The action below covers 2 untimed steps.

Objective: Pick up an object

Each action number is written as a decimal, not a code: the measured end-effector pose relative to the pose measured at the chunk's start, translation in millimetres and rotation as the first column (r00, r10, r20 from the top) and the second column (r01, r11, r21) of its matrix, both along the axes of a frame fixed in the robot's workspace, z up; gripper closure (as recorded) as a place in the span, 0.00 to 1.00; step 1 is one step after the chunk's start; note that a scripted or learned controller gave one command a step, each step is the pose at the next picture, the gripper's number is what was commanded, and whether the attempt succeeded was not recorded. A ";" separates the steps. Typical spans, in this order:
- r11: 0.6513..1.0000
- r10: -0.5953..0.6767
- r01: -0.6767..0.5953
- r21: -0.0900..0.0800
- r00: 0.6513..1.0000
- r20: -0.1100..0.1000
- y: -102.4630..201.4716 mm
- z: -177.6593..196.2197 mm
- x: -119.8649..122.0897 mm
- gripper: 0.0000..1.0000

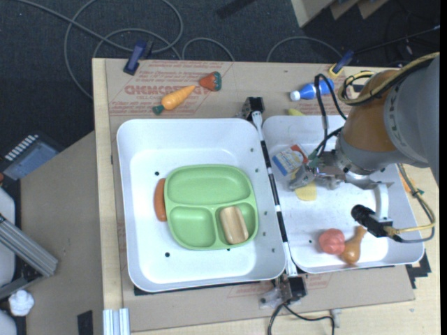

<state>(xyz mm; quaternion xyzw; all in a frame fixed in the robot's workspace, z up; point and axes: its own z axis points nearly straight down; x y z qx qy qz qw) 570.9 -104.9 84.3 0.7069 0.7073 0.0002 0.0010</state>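
My gripper (305,176) is low in the left part of the right bin (391,255), at the end of the grey arm with its orange band (370,121). It sits right over a blue and white packet (285,161) and a small yellow piece (306,193); contact with either cannot be made out. A pink ball (332,241) and an orange drumstick-shaped toy (353,245) lie toward the bin's near edge, apart from the gripper.
The left bin (140,187) holds a green divided plate (206,187) with a tan bread roll (234,224) in one compartment and a red sausage (160,199) beside it. A toy carrot (183,94) and a blue-capped bottle (305,92) lie behind the bins.
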 end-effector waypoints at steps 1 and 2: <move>1.000 -0.001 0.001 0.002 1.000 -0.004 6.9 0.1 -13.1 0.00; 1.000 -0.001 0.001 0.001 1.000 -0.002 6.9 10.1 -12.7 1.00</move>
